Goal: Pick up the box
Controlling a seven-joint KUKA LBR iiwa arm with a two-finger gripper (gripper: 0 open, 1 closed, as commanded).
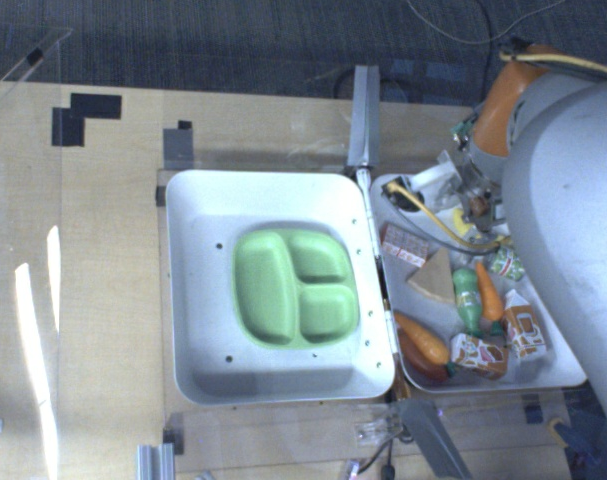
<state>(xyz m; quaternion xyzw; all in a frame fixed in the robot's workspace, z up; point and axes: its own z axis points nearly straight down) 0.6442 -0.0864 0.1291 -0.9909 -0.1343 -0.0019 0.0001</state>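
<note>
Bench [103, 318]: pale wood, two shallow white bins side by side; black tape marks [83, 116] at the far left.

Left bin [198, 368]: holds one green tray [293, 286] with three compartments, lying flat near the middle.

Right bin [558, 370]: crowded with small things, partly covered by the arm.

Box [405, 243]: in the right bin, in its left part, close to the wall next to the left bin. It lies flat and skewed, with a brownish-pink printed face and a pale label. Nothing rests on top of it.

Wedge [435, 278]: tan, just beside the box on its near-right side; touching or nearly so, cannot tell which.

Green bottle [466, 300]: on its side, just right of the wedge.

Carrot [490, 293]: orange, alongside the bottle.

Can [505, 264]: small, green and white, at the far end of the carrot, by the edge of the arm.

Orange-and-red piece [423, 343]: long and rounded, at the near-left corner of the right bin.

Cartons: two small printed ones, one [480, 356] at the near wall, one [524, 330] to its right.

Arm [573, 268]: grey, with its orange band at the top, reaching in from the right over the right bin.

Jaws: over the far part of the right bin, right of and beyond the box, apart from it. Blurred and cluttered; cannot tell whether they are spread or pressed together.
</note>
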